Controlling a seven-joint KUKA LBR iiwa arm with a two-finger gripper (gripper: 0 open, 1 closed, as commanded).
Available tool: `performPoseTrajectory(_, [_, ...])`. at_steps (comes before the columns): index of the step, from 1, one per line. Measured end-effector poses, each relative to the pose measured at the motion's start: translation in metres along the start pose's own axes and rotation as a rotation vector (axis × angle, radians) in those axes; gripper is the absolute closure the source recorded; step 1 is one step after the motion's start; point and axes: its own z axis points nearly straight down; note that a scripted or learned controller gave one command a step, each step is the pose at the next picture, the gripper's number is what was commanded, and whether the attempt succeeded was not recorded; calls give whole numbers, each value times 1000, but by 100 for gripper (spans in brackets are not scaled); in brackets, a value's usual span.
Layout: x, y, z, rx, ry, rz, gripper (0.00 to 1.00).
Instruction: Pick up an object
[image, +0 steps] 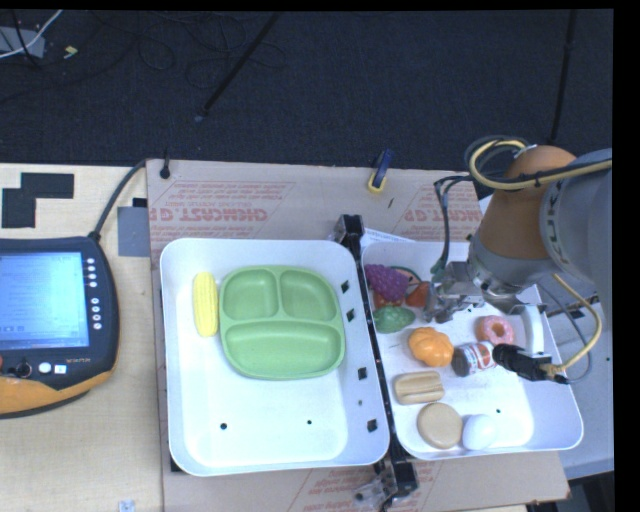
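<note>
The pincer (447, 303) hangs low in the right bin (560, 420), just beside the orange (431, 346), which lies below-left; its grip state cannot be told.

Control pendant (50, 318) with lit screen sits at left on the bench, orange underside, black cable running up from it. Black floor mat behind the bench with loose cables. Cardboard sheet (270, 205) with red print lies under the bins. Blue-and-yellow clip (379, 172) on the cardboard's far edge. Black blocky mark (36, 196) on the bench top left.
</note>
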Motion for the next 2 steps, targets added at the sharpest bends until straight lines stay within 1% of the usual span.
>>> performPoseTrajectory(1, [-2, -9, -54, 0, -2, 3, 100])
performPoseTrajectory(2, [-2, -8, -103, -1, -2, -2, 100])
